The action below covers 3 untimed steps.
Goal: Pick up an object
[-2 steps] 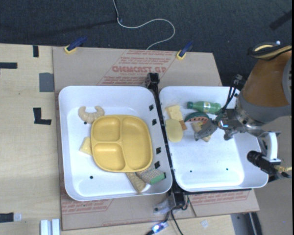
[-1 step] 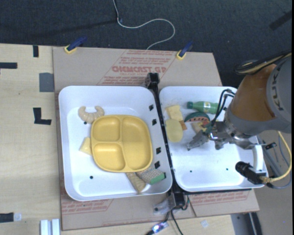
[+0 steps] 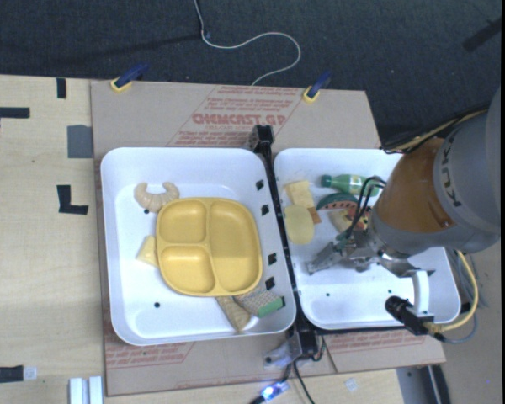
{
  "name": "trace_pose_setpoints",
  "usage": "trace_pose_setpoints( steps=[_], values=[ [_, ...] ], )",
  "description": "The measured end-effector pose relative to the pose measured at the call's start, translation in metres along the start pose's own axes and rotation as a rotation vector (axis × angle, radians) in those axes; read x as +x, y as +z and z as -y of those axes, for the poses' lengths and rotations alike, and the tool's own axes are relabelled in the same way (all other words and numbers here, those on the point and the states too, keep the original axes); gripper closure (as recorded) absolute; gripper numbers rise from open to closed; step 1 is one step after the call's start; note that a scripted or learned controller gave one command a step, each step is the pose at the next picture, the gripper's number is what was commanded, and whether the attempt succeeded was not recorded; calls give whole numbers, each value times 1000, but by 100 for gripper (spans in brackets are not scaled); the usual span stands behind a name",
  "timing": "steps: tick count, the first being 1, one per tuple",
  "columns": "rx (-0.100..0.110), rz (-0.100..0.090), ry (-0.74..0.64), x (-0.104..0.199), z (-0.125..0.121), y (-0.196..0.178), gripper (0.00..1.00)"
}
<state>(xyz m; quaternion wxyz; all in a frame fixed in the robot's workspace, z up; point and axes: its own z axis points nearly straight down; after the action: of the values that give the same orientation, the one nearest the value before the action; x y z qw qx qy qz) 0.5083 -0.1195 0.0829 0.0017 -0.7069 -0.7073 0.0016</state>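
My gripper [image 3: 320, 262] reaches low into the right bin [image 3: 362, 310] from the right, its metal fingers [image 3: 324, 259] pointing left near the bin floor. Just up and left of the tips lies a pale yellow round piece [image 3: 299, 224], with a yellow cheese-like block [image 3: 300, 194] above it. A green bottle [image 3: 347, 181] lies at the bin's far side, and a watermelon-slice toy [image 3: 335, 199] sits below it. The arm's orange band [image 3: 412, 194] hides the right part of the bin. Nothing shows between the fingers.
The left bin [image 3: 122, 225] holds a yellow divided plate [image 3: 209, 246], a tan curved piece [image 3: 154, 195], a yellow wedge [image 3: 146, 250] and a cone-like item with a green bit [image 3: 251, 309]. A black divider clamp [image 3: 262, 137] sits between the bins.
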Motion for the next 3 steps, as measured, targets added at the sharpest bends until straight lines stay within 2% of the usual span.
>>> trace_pose_setpoints(
  steps=[1,2,3],
  values=[
    [-4,0,0,0,0,-2,0],
    [-3,1,0,0,0,-12,100],
    [-5,0,-1,-1,-5,-55,100]
  ],
)
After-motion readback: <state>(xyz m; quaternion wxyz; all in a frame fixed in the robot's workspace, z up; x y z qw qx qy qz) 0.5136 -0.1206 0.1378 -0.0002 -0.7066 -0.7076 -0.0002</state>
